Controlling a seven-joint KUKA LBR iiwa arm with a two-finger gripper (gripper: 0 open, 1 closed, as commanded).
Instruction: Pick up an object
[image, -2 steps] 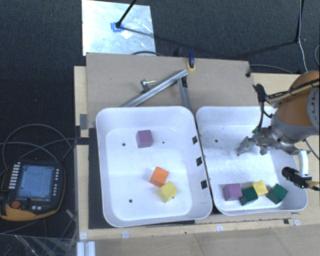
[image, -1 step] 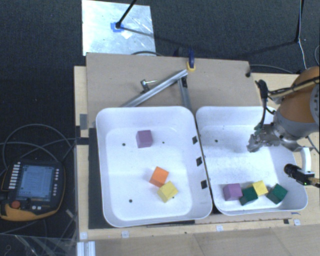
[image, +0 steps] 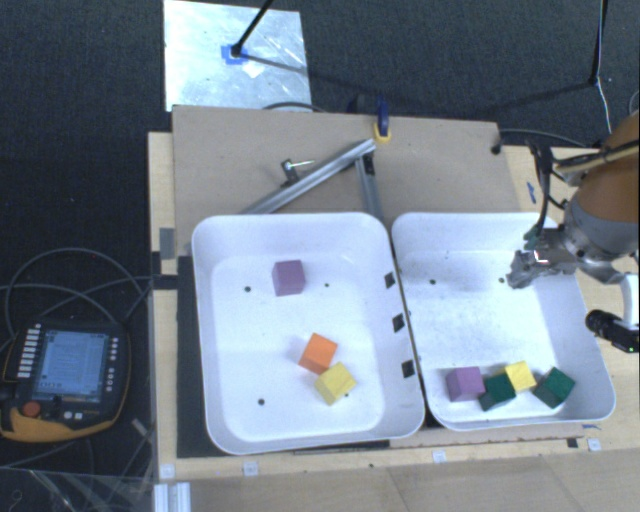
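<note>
- While the gripper hung over the right bin, its opening couldn't be judged; nothing visibly held.
- Matte square blocks: purple block, dark green cube and yellow cube crowded the smooth near wall.
- Bare speckled floor lay behind.

Bears, as a pale wooden bench under a brown board, two shallow white bins side by side: left bin and right bin, rims touching. Carries also, behind them, crossed metal bars near a yellow-handled clamp.
</note>
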